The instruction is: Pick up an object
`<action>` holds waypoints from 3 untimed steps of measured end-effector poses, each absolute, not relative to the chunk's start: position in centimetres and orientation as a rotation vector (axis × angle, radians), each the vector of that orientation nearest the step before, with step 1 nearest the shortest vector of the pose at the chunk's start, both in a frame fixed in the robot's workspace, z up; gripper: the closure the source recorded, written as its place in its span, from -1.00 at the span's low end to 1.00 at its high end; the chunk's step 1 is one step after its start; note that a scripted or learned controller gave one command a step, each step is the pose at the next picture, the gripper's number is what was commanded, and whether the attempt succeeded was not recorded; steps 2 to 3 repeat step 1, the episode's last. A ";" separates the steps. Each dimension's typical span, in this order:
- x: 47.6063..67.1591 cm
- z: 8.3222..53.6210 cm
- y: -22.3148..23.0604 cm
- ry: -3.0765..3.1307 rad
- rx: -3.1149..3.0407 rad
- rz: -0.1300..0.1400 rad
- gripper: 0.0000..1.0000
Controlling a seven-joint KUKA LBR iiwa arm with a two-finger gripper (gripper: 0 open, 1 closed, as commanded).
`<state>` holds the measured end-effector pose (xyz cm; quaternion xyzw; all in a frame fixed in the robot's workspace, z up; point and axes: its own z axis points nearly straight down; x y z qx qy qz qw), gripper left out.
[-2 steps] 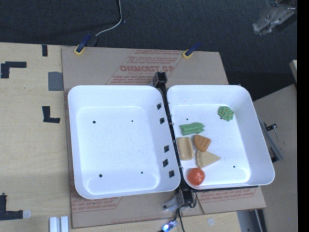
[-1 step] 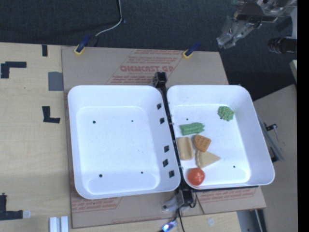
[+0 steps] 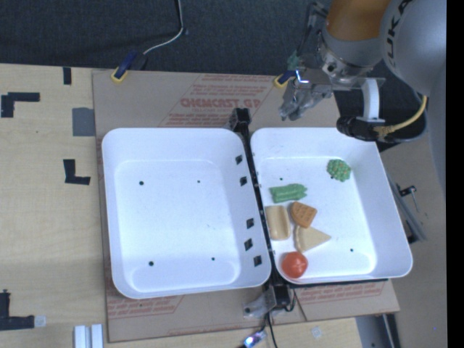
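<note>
A: Start with the big things. What carries it all?

B: The bench (image 3: 43,194), with a cardboard sheet (image 3: 210,96) laid over it and two shallow white bins on that. The left bin (image 3: 116,216) sits beside the right bin (image 3: 377,216), their inner walls touching along a row of black clips.

A: And the arm?

B: The arm (image 3: 406,20) comes in from the upper right, grey with its orange band. The pincer (image 3: 296,107) hangs above the cardboard just past the far rim of the right bin, not over the things inside. It is small and blurred, so I cannot tell how it is set, and I see nothing caught in it.

A: What is there to pick?

B: All of it lies in the right bin. Toward the inner wall are a tan oblong piece (image 3: 276,222), a pale wedge (image 3: 312,238) and a red ball (image 3: 293,264) near the front rim. Just behind them lie a green pod-like piece (image 3: 288,192) and an orange waffled bit (image 3: 303,213). A small green knobbly piece (image 3: 338,169) sits apart.

A: So how far along is it?

B: I judge it barely begun. Nothing is lifted; every piece rests on the bin floor. Choosing one, moving over it, descending, closing and lifting are all left.
</note>
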<state>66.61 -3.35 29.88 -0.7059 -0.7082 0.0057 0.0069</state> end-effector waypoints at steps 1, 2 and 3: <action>66.8 41.4 8.6 -2.240 -2.209 -0.017 1.00; 66.8 41.4 8.6 -2.240 -2.209 -0.017 1.00; 66.8 41.4 8.6 -2.240 -2.209 -0.017 1.00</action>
